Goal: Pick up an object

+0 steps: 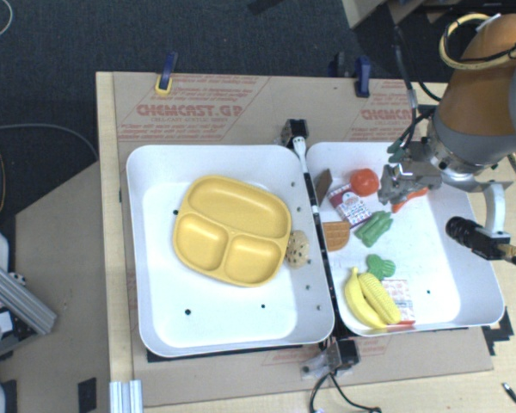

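Note:
My gripper [401, 184] hangs low over the back of the right bin [464, 282], on the grey arm with the orange band. A small orange-red piece [413, 198] pokes out just beneath it; whether it is held is not visible. A red tomato [364, 181] lies just left of the gripper. In front of it are a green pepper [374, 227] and a red-and-white packet [353, 206]. Further forward sit a green broccoli piece [380, 265], a yellow banana [359, 299] and a corn cob [380, 295].
A yellow divided plate [232, 231] takes up the middle of the left bin [155, 299], with a speckled cookie [298, 248] by the dividing wall. A brown bread slice [335, 235] and a dark brown block [323, 181] lie along the right bin's left wall.

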Motion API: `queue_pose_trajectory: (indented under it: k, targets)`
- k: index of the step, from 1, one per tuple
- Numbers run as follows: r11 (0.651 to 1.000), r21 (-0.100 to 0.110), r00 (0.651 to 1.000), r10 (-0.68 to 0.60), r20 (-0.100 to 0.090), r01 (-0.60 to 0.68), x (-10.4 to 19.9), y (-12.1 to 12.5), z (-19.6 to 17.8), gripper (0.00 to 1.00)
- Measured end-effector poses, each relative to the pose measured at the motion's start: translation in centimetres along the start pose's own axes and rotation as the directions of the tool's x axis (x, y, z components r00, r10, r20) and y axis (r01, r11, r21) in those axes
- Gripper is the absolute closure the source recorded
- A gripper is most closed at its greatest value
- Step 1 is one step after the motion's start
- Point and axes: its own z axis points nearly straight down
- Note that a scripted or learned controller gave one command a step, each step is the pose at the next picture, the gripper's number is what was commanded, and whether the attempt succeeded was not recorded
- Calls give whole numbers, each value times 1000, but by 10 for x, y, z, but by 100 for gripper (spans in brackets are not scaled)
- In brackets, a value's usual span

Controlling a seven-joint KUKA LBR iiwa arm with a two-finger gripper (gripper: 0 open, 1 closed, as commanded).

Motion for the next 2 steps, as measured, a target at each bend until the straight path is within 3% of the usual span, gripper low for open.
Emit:
queue_pose_trajectory:
  k: [2]
  targets:
    - [1000, -3, 1000, -1, 0, 1, 3, 12, 11, 100]
